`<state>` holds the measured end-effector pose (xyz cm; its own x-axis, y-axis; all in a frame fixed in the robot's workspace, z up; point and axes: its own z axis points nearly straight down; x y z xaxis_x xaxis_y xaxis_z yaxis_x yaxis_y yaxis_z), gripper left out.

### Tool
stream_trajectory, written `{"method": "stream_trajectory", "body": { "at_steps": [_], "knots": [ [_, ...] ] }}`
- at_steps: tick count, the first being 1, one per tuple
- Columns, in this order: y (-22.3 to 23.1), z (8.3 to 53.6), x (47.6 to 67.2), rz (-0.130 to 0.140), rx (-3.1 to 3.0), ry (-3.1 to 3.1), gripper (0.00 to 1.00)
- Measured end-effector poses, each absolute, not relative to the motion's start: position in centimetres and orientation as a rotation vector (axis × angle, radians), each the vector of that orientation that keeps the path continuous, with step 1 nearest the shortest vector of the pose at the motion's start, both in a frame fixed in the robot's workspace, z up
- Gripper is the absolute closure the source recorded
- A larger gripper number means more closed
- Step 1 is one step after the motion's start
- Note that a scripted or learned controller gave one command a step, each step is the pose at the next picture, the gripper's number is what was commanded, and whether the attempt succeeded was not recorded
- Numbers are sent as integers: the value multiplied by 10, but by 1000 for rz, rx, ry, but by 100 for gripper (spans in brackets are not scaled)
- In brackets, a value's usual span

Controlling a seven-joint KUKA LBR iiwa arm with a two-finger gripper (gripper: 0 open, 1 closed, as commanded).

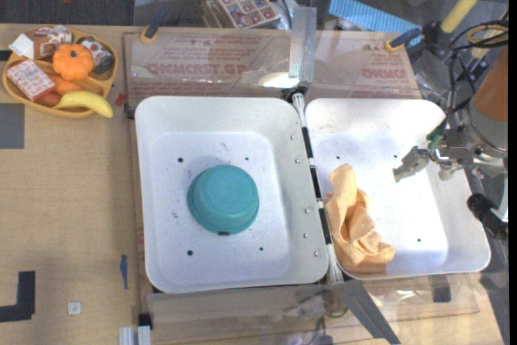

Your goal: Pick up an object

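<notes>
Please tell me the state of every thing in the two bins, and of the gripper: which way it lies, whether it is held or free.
Teal bowl: upside down, free, in the left bin.
Orange cloth: crumpled, free, by the left wall of the right bin.
Gripper: over the right bin, apart from the cloth, holding nothing that can be seen.

Arm (494,105) cut off by the right edge, labels on small packets in the fruit dish (36,89) too small to read, clutter beyond the desk (65,222) blurred behind plastic sheeting (242,65)
</notes>
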<state>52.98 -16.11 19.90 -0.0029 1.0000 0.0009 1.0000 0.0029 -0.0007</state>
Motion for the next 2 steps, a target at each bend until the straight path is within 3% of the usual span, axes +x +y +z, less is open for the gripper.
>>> {"method": "stream_trajectory", "body": {
  "at_steps": [1,2],
  "knots": [
    [-107,92,564,-2,-2113,-2329,0],
    [-57,185,547,0,-2218,-2226,0]
  ]
}}
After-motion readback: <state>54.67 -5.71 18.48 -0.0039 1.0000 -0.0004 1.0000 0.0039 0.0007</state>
